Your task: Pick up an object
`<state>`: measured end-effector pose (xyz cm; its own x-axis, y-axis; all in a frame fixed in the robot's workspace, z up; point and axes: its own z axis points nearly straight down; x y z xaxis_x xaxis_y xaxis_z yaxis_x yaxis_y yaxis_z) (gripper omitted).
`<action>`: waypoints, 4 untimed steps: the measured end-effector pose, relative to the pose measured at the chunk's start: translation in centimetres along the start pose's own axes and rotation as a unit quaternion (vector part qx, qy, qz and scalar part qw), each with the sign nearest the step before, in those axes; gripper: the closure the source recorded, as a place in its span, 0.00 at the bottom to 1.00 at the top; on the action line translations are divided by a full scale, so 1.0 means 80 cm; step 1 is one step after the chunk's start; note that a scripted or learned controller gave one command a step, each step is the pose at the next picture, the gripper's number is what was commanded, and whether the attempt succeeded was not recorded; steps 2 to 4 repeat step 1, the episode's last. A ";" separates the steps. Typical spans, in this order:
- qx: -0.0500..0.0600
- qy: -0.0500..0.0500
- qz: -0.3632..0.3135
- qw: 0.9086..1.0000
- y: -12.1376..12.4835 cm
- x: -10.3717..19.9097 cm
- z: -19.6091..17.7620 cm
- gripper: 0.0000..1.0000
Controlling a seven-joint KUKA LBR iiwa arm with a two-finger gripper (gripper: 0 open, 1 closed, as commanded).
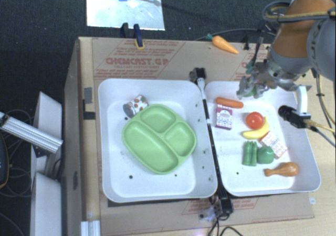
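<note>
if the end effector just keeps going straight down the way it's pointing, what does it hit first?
Likely the carrot-like orange stick near the back of the right bin, or the bare bin floor just beside it. The end effector hangs above that corner, pointing down; depth is unclear from this slanted view, so the exact contact point is a guess.

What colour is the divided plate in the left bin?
Light green, seen clearly in the camera view: the divided plate has three compartments.

the arm (302, 25) runs off the right edge above the gripper (251, 89), whose blurred fingers can't be read as open or shut.
</note>
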<state>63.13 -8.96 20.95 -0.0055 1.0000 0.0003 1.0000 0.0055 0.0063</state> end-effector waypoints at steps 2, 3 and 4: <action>0.002 -0.001 0.002 1.000 -0.022 -0.032 -0.041 1.00; 0.002 -0.001 0.002 1.000 -0.022 -0.032 -0.041 1.00; 0.002 -0.001 0.002 1.000 -0.022 -0.032 -0.041 1.00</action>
